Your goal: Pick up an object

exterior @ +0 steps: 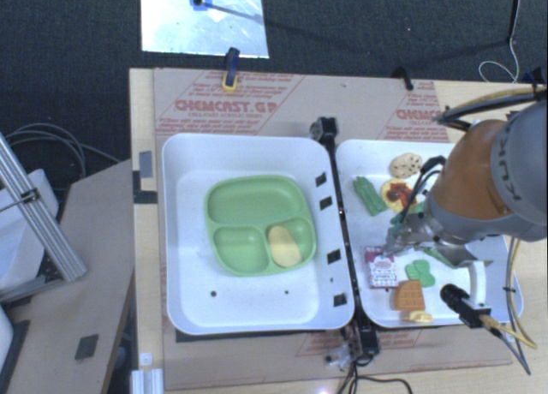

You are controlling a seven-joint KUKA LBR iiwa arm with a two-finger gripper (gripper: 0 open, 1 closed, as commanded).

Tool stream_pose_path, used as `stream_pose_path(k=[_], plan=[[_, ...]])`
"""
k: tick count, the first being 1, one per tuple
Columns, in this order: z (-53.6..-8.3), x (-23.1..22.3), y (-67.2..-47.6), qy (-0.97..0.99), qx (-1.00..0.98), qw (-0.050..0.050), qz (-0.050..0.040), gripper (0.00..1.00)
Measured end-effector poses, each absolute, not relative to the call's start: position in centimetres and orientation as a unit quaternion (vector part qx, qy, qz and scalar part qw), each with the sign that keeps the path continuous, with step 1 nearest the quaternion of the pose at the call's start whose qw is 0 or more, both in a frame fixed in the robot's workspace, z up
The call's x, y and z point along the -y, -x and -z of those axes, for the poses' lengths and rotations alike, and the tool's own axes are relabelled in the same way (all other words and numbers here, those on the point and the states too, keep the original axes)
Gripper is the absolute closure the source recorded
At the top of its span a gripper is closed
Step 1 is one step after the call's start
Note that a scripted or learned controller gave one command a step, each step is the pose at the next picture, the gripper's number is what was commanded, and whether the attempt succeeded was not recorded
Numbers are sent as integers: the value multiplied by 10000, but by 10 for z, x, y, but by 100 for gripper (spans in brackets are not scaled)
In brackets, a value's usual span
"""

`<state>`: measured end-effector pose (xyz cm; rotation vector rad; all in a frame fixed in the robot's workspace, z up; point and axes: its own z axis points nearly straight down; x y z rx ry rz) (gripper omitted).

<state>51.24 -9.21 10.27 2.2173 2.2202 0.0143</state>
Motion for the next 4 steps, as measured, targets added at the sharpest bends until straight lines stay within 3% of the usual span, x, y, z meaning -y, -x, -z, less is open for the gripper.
stream_pose_path(k=[1,2,3,4], plan=[[-102,92,-512,-7069,-7073,11,-40,0],[-86,143,-563,-7074,-7068,50,-20,0],[-86,211,-591,-7080,-7062,41,-4,0],[-84,207,-533,-7076,-7066,-13,9,0]])
